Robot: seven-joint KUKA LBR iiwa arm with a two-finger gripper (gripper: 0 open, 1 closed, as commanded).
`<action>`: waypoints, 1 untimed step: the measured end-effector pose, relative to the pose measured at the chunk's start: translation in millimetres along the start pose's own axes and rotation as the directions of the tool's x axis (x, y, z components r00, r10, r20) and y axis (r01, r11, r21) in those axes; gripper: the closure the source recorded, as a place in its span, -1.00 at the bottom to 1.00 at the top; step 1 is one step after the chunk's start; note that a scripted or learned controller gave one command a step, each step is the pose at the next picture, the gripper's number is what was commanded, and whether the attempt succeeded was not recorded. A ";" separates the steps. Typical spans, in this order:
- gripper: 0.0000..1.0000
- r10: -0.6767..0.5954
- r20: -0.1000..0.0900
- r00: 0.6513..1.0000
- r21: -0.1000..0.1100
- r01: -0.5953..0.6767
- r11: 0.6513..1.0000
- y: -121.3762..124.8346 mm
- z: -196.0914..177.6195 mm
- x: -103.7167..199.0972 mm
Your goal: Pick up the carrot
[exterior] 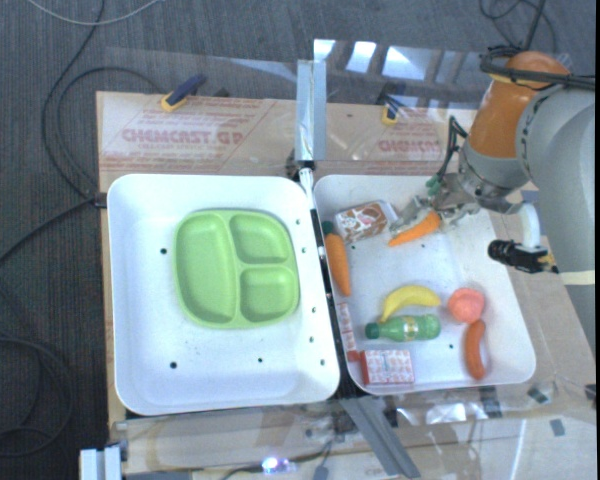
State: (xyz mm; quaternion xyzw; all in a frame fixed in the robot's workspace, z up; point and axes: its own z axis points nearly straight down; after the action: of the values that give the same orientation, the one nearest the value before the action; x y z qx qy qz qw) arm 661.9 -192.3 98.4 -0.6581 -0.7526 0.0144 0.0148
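We saw the gripper at the carrot in the right bin, mid-grasp; couldn't tell the fingers' state. Next, we judged: confirm grip, then lift.

The table is a pale board printed with faint red lettering, and two shallow white bins sit on it side by side, their inner rims touching. The right bin lies directly under the pincer; the left bin rests well to the pincer's left. A yellow-and-blue clamp grips the table's far edge, far left of the pincer.
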 end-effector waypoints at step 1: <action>1.00 0.001 0.002 1.000 0.003 -0.001 1.000 -0.6 -10.3 -0.3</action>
State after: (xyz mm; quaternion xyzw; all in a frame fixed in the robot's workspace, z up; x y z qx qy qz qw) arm 661.8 -192.7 108.7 -0.6583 -0.7525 0.0160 0.0150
